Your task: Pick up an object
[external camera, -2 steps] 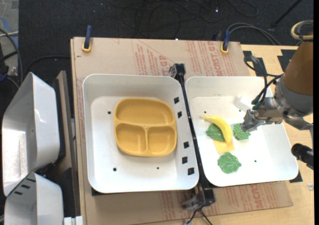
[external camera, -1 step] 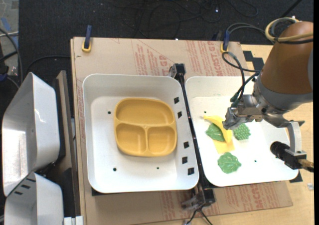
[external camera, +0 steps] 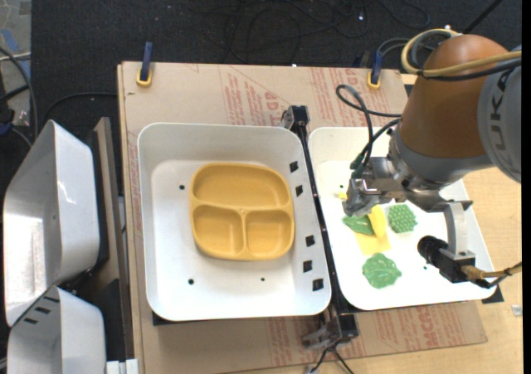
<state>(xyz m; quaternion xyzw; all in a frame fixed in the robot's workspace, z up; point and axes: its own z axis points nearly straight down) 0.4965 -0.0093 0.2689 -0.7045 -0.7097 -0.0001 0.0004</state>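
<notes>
Nearest, a green toy [external camera: 381,269] lies in the right bin [external camera: 415,296]. Above the yellow piece [external camera: 376,221] hangs the gripper [external camera: 358,198]; whether its jaws are spread, I cannot tell. Judging so, the reach is underway; next comes lowering squarely onto one piece.

Bench [external camera: 241,86] is a flat brown board w/ faint red print on it, 2 yellow clamps [external camera: 145,74] along the far edge. Sitting right on it: 2 shallow white bins side by side, nearly touching in the middle w/ a black strip [external camera: 311,198] running btwn them. Left bin [external camera: 166,281] has rounded corners & takes up the bigger share. Right bin [external camera: 415,296] is partly covered from above, near edge still visible.
</notes>
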